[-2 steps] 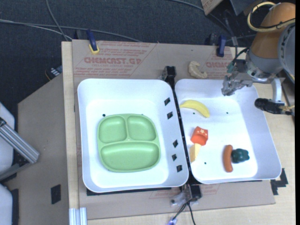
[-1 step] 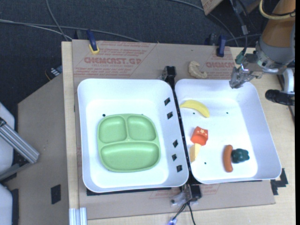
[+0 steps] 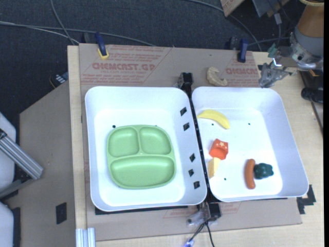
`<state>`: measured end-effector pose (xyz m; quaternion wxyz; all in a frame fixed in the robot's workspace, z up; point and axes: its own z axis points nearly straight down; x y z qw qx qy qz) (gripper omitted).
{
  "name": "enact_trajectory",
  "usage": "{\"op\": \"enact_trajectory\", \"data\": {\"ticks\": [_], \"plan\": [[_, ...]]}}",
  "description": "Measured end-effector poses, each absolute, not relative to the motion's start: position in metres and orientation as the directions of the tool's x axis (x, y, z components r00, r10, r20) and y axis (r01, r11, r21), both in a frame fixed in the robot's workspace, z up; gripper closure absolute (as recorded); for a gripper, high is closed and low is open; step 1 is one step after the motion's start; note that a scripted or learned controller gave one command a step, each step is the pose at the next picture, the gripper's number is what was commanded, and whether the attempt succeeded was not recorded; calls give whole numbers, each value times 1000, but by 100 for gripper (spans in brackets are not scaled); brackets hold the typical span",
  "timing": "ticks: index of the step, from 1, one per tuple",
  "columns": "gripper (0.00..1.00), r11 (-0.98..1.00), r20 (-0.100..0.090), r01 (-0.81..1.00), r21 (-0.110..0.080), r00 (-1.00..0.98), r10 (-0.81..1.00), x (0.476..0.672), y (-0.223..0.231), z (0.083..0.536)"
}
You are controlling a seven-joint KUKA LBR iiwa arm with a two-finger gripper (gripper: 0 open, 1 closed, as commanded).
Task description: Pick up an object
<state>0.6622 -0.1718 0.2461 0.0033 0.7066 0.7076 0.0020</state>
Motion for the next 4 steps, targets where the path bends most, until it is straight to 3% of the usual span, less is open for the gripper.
{"op": "enact_trajectory", "data": {"ticks": [1,4], "plan": [[100,4,2,1000,-1,-4,1000,654,-120,255],[100,6,2,1000,-3,-6,1000,630,46,265]]}}
